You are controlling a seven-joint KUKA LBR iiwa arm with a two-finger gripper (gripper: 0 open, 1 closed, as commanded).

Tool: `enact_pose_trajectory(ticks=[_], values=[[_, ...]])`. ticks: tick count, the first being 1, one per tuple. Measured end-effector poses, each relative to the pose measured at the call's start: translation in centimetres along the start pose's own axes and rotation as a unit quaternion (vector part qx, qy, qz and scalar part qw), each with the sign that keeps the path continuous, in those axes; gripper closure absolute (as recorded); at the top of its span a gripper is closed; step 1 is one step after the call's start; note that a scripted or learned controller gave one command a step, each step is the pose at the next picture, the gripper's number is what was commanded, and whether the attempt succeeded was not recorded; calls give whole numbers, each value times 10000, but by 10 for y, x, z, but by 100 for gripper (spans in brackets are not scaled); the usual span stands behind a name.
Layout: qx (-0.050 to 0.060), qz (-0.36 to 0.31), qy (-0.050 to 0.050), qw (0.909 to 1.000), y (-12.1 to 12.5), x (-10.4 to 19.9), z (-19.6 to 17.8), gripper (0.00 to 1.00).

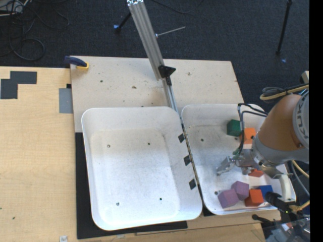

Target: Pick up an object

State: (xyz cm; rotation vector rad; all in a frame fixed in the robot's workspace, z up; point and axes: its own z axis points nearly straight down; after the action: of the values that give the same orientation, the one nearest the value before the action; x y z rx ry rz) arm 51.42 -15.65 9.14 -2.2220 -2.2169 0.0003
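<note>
My gripper (228, 165) hangs low over the middle of the right bin (209, 120), reaching in from the right under the grey and orange arm (280, 130). Nothing shows in its grasp. A green block (233, 127) and an orange block (249, 134) lie just behind it, by the bin's far right wall. Two purple blocks (240, 189) (227, 198), an orange-red block (255, 197) and a blue block (266, 189) are bunched in the near right corner. A small red piece (256, 173) peeks out beside the wrist.
The left bin (131, 165) sits beside the right one, with a shared rim carrying black clips (186, 160). A slanted aluminium post (149, 39) rises behind the bins. A blue-and-yellow tool (76, 62) lies at the bench's far left corner.
</note>
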Motion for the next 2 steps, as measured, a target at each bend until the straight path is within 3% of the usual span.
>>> enact_pose_trajectory(ticks=[1, 2], values=[[6, 39, 10, 10000, -1, -1, -11, 100], [-21, 33, -14, 10000, -4, -11, -67, 100]])
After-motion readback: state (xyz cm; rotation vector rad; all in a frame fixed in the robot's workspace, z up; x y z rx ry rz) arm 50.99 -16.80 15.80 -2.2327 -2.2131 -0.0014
